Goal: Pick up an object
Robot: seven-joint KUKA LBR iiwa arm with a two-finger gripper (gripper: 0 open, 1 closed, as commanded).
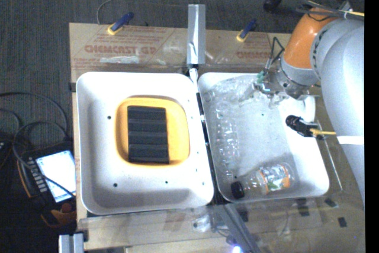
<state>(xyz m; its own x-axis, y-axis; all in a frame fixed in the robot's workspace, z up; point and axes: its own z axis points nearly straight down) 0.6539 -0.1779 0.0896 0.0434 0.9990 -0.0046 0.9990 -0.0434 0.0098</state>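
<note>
The gripper (267, 83) is hanging over the right bin's (308, 186) far corner, its grasp impossible to tell, perhaps lining up a pick, while the plastic bottle (263, 179) is lying against the near wall.

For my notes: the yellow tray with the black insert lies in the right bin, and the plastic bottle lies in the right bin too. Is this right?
Not quite. The camera view shows the yellow tray with its black insert in the left bin. The plastic bottle does lie in the right bin.
</note>
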